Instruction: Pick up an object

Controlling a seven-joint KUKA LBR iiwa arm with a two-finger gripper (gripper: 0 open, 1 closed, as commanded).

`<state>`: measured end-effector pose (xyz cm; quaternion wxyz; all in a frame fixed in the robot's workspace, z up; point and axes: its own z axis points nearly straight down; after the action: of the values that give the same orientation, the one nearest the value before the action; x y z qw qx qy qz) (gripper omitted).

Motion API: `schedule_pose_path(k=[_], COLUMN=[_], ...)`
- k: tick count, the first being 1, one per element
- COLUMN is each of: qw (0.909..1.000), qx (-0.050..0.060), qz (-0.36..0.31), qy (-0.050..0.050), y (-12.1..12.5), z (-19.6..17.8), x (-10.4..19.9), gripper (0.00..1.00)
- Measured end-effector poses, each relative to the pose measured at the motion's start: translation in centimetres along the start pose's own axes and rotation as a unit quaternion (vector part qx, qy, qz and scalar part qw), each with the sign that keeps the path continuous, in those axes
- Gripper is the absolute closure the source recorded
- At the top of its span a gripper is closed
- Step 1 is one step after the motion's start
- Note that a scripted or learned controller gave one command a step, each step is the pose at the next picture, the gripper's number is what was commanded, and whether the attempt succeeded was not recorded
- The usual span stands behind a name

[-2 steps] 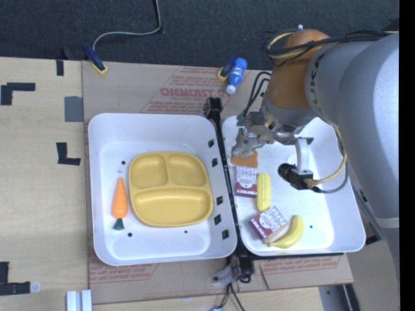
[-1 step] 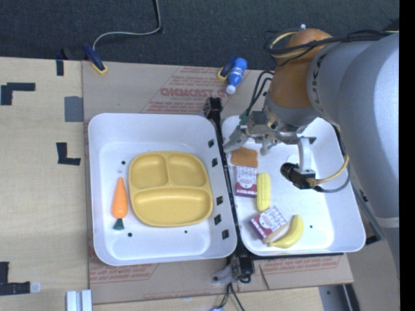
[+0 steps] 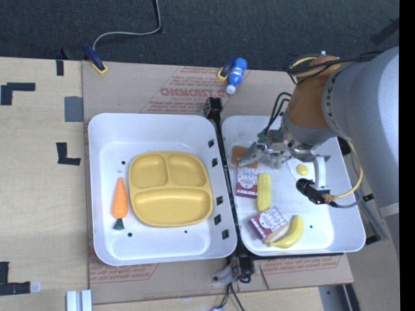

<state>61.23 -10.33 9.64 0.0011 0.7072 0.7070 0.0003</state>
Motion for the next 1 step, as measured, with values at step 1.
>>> schedule_pose_path(k=[1], qw=[1.0], qx=[-0.002], qz=[0.0], qy=[0.001], y=[0.14], z=[-1.12], x=[0.19], gripper=[1.0])
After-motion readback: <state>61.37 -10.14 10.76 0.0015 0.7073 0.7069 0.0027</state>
